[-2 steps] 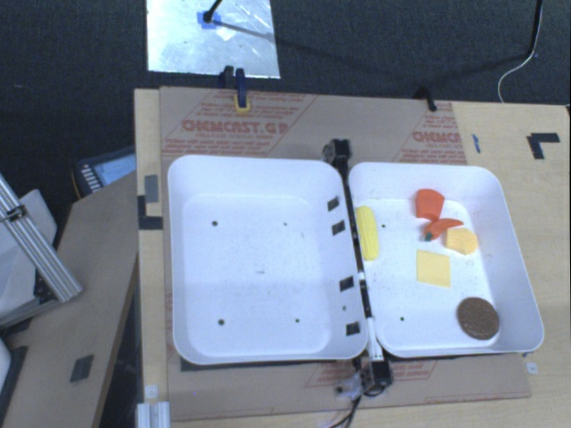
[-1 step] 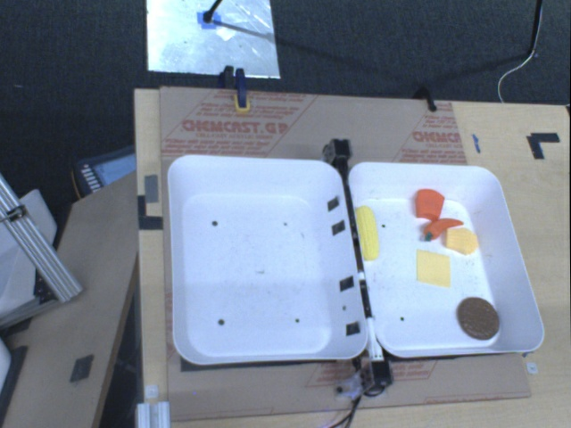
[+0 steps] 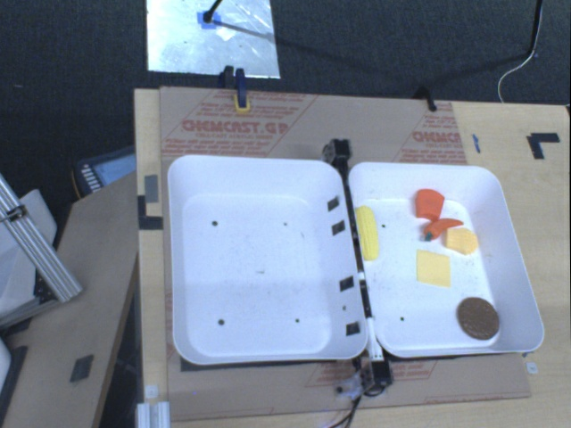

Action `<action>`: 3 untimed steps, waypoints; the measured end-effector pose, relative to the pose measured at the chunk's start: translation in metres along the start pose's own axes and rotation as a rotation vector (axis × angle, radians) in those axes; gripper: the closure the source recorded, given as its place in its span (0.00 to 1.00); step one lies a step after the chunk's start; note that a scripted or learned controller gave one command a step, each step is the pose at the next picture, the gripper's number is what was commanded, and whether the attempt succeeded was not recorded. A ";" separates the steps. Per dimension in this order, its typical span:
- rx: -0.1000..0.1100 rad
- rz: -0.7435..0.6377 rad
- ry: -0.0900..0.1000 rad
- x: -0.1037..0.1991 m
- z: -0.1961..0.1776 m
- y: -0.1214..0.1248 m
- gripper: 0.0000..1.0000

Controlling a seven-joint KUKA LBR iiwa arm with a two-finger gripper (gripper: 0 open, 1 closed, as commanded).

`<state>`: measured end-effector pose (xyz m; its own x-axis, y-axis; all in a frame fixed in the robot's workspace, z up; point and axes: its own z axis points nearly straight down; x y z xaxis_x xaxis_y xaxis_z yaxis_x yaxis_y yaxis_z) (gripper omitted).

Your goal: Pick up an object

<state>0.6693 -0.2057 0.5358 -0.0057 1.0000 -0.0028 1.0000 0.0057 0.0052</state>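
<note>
Currently we are seeing nothing picked yet; the right bin [image 3: 513,266] is holding a yellow corn cob [image 3: 367,232], a brown disc [image 3: 478,317] and other pieces. Next comes reaching for one; the pincer's state we cannot tell.

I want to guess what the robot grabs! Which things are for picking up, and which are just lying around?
For picking up, all in the right bin:
yellow corn
orange piece
small carrot
yellow-orange chunk
flat yellow square
brown disc

Just lying about:
left bin
shiny sheet
yellow clamp
</note>
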 end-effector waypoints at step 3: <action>0.002 0.000 0.001 0.000 0.000 -0.001 1.00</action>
<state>0.6686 -0.2058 0.5355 -0.0061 1.0000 -0.0020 1.0000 0.0061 0.0029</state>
